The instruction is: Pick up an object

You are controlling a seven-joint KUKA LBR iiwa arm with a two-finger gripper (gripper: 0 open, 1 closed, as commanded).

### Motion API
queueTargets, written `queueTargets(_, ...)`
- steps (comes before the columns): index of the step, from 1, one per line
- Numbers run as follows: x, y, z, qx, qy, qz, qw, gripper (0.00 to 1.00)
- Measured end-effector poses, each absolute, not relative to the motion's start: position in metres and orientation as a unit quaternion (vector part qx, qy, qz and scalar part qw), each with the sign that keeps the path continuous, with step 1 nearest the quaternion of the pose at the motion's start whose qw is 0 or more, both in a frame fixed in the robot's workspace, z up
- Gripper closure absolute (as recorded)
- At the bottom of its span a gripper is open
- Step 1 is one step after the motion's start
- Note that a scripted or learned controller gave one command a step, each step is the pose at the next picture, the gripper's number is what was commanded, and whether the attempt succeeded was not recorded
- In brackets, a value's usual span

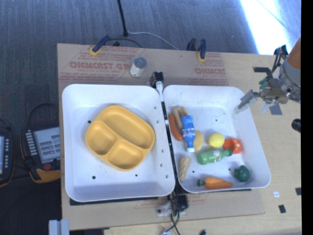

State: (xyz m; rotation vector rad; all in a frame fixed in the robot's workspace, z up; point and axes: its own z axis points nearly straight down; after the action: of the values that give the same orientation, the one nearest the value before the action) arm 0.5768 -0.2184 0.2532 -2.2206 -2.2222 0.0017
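Starting at the left, we see the left bin [73, 146] holding a yellow divided tray [120, 137], which sits slightly toward the bin's centre with its three compartments bare; we take it to be a likely drop-off spot, which would explain why it lies flat and unobstructed. At about 12 o'clock from that bin, a small roll of tape [138, 67] rests on the bench board [93, 65], off the working area.

Moving right, the right bin [215, 94] carries all the candidate objects, clustered in its lower half. A hot dog [175, 126] lies along the left wall, with a blue bottle [188, 129] just beside it at 3 o'clock. A corn cob [184, 167] sits at 6 o'clock from the bottle. Near the bin's middle are a yellow lemon [216, 140], a green bottle [213, 156] at its 6 o'clock, and a red tomato-like piece [234, 145] touching at 3 o'clock. A carrot [215, 183] and a broccoli [241, 173] lie near the front wall.

Farthest right, the gripper [261, 94] hovers at the bin's 2 o'clock corner, above the rim. Its fingers [244, 102] appear spread apart with nothing between them. We judge the pick not yet begun: the arm is well apart from every object, presumably raised clear so the camera sees the bin.
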Motion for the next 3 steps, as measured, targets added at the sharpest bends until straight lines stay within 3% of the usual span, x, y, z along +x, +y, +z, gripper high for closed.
queueTargets(1,0.518,-0.16,0.117,-0.707,-0.707,0.0012,0.002,0.0)
queueTargets(2,0.552,-0.192,0.099,-0.703,-0.711,-0.0077,0.003,0.0)
queueTargets(3,0.602,-0.19,0.095,-0.703,-0.711,-0.0095,-0.001,0.0)
